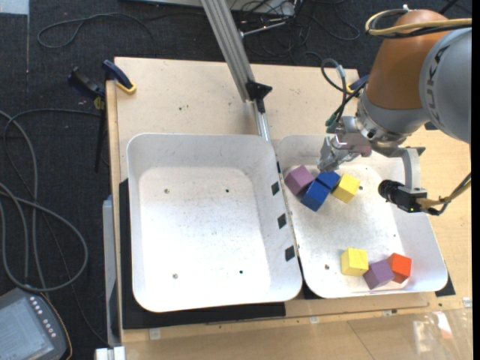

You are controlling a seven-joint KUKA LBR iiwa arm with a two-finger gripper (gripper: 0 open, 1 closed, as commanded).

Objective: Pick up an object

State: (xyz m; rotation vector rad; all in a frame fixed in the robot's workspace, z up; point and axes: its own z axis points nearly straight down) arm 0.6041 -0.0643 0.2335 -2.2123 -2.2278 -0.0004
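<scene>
Where fingers [332,158] descend, blue block [319,190], long axis diagonal.

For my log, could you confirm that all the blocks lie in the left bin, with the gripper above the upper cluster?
Not quite: the camera view shows the blocks in the right bin, not the left bin. The gripper is indeed above the upper cluster.

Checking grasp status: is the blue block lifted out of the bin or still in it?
Still in the right bin: the blue block rests on its floor between a purple block and a yellow block.
</scene>
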